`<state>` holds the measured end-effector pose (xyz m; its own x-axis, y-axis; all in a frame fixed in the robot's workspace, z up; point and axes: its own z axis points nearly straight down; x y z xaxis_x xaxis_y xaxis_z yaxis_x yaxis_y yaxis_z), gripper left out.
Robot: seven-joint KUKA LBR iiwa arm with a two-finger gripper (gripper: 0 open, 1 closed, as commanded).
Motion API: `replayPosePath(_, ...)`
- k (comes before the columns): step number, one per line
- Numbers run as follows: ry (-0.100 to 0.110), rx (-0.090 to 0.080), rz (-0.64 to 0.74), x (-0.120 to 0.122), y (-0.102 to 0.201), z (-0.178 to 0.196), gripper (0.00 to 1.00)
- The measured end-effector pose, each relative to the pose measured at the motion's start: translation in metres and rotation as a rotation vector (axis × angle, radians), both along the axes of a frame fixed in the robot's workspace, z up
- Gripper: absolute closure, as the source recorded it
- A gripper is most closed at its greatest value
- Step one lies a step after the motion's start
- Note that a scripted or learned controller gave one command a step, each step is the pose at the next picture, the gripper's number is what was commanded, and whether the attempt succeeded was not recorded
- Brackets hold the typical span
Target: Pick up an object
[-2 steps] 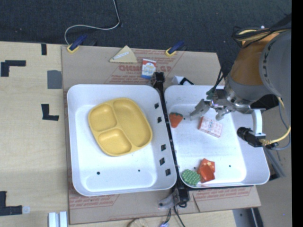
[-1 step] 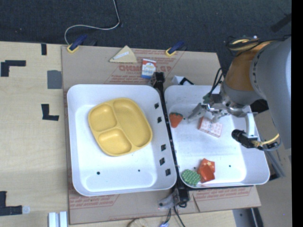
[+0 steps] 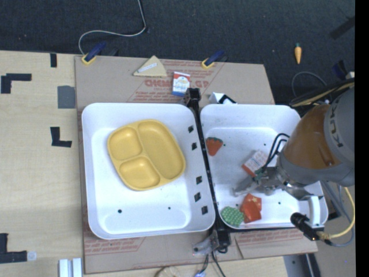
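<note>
My pincer (image 3: 249, 184): I am reaching it into the right bin (image 3: 288, 115) from the right; whether it is wide or narrow I cannot tell, and nothing is showing between its tips.
Nearest thing: the red packet (image 3: 251, 206) is lying just below my pincer, near but apart from it, with the green disc (image 3: 232, 215) touching its left side.
Other candidates: the small orange-and-white box (image 3: 254, 162) is sitting just above my pincer; the strawberry toy (image 3: 214, 146) is lying up and to the left, well apart.
Step in hand, as I judge it: I am lining up over one object before closing.
Doing it well: I am aiming to centre on a single item, come down straight, and keep off the bin's near wall.
Risk: I am guessing the flat packet may slip away.
Far left of my pincer: the yellow divided plate (image 3: 146, 154) in the other bin.
</note>
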<state>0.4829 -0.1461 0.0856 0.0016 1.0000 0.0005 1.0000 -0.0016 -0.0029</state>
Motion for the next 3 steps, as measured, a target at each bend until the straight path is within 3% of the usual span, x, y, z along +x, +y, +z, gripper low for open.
replayPosePath(1,-0.009,-0.002,0.004,0.058,0.039,0.001,0.00)
replayPosePath(2,-0.003,-0.002,0.002,0.106,0.022,0.063,0.00)
replayPosePath(3,0.001,0.001,0.001,0.011,0.006,0.003,0.00)
